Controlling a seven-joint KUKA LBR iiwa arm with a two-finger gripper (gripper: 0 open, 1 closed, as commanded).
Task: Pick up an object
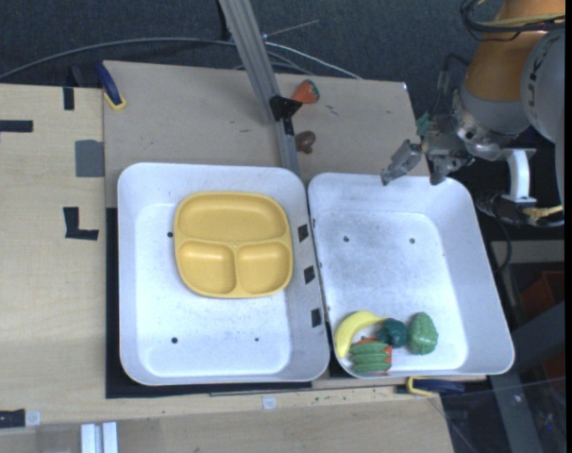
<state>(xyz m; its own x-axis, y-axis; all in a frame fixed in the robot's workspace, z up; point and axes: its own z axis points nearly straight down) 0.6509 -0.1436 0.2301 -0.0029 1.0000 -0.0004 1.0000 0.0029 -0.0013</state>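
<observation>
A small heap of toy food lies in the front corner of the right bin [399, 253]: a yellow banana [353, 327], a dark green piece [393, 331], a green round fruit [422, 333] and a green and red piece [370, 355]. My gripper [416, 166] hangs over the far rim of the right bin, well away from the heap. Its two fingers stand apart with nothing between them.
A yellow three-compartment plate [234, 243] lies in the left bin [149, 281]. A grey metal pole [253, 50] slants up from a clamp behind the bins. An orange object [307, 91] sits on the bench behind them.
</observation>
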